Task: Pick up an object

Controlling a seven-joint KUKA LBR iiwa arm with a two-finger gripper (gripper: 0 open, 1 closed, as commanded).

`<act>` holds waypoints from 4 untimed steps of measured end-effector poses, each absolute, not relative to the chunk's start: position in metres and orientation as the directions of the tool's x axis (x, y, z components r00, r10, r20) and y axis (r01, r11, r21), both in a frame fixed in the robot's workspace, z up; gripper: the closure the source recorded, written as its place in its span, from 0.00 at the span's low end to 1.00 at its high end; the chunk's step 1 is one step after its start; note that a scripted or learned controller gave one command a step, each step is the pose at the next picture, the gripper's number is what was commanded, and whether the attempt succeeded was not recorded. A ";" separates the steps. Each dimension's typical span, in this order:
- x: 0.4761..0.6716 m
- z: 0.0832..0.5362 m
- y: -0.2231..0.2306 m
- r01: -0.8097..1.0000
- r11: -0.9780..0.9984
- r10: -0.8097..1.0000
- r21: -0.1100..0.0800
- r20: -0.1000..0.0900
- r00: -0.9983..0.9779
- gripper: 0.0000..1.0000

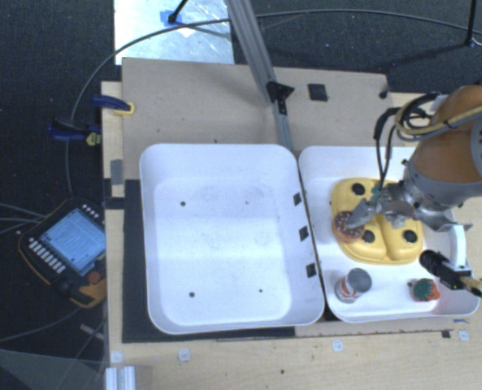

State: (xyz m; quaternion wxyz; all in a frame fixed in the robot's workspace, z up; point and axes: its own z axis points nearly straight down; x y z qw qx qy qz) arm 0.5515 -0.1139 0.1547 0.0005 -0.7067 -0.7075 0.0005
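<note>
While the arm reaches in from the right:
Left bin: bare white floor.
Right bin: yellow toy, grey cup, green-red piece.
Toy: long axis runs upper left to lower right.
Gripper: over the toy's left end, next to a brown ring.

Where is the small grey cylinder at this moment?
The grey cylinder stands in the right bin, near its front-left corner, just below the yellow object.
</note>
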 end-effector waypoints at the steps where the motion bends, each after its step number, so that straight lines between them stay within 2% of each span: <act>1: 0.549 0.107 -0.122 1.000 0.002 1.000 0.002 0.003 -0.002 0.00; 2: 0.554 0.104 -0.119 1.000 0.005 1.000 0.016 0.004 -0.005 0.00; 3: 0.560 0.120 -0.116 1.000 0.008 1.000 0.029 0.010 -0.009 1.00; 4: 0.566 0.182 -0.122 1.000 0.005 1.000 0.008 -0.002 -0.005 1.00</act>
